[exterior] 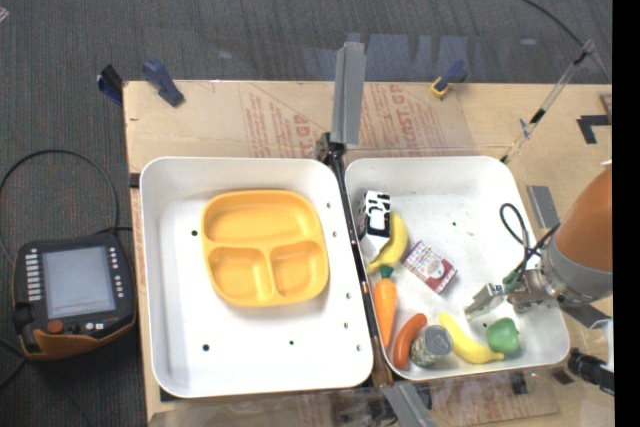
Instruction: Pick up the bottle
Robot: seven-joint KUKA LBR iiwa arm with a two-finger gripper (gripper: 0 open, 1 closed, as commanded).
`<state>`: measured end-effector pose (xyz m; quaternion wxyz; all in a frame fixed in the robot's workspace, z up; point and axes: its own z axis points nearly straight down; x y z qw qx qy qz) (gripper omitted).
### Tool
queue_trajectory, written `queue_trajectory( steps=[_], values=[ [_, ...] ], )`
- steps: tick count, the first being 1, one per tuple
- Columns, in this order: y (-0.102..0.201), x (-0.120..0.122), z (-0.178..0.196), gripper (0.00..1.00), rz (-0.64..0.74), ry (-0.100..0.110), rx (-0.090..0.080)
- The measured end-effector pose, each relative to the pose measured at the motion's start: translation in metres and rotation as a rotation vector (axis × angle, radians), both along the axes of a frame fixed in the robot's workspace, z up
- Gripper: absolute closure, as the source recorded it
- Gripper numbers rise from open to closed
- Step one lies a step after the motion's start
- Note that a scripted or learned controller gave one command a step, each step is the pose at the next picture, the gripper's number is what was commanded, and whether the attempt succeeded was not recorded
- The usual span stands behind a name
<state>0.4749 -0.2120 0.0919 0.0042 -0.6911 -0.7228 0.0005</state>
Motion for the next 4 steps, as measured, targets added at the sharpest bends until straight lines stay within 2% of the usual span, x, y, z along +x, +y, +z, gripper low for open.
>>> queue_trajectory(
  steps=[1,2,3,4],
  values=[
    [0.000,0.000,0.007,1.00,-0.003,0.005,0.003],
    [0.000,0.000,0.007,0.00,-0.002,0.005,0.003],
    [0.001,0.000,0.014,1.00,-0.006,0.009,0.006],
    [0.019,0.001,-0.007,1.00,0.319,-0.003,0.000]
  ],
)
